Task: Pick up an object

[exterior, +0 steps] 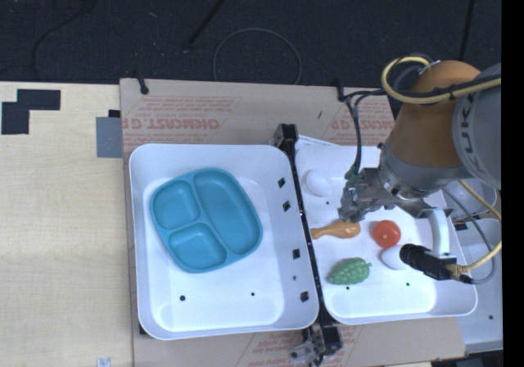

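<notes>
The end effector [354, 208] hangs low in the right bin [409, 308], just above the orange toy drumstick [336, 231], and I cannot tell its grip, so it might bump the drumstick away.

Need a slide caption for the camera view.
Gripper low over the right bin, above the drumstick; blue plate in left bin.
</notes>
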You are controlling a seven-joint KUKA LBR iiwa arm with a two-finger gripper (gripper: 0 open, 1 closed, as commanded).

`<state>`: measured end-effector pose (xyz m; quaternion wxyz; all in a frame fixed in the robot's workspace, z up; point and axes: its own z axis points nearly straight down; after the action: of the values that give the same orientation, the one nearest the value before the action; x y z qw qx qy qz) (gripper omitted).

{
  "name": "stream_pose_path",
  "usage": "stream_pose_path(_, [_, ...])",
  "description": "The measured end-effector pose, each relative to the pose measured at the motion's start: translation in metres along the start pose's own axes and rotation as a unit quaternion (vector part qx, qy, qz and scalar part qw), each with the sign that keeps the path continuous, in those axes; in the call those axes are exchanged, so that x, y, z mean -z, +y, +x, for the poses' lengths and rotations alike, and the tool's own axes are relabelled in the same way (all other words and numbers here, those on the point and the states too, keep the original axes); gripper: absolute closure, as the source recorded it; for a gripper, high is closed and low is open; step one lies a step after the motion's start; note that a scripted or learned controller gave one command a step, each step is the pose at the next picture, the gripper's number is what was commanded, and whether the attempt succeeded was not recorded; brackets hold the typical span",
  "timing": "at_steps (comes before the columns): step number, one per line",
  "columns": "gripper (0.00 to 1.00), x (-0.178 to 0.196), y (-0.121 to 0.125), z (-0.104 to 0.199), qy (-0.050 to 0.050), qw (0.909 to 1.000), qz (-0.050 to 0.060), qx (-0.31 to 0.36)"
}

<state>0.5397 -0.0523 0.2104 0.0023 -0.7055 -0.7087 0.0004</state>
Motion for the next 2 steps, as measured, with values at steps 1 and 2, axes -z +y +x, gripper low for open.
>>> stream_pose_path(1, [1.00,-0.008,0.009,0.054,0.000,1.0000,0.000,0.000])
stream_pose_path(2, [1.00,0.000,0.023,0.104,0.000,1.0000,-0.001,0.000])
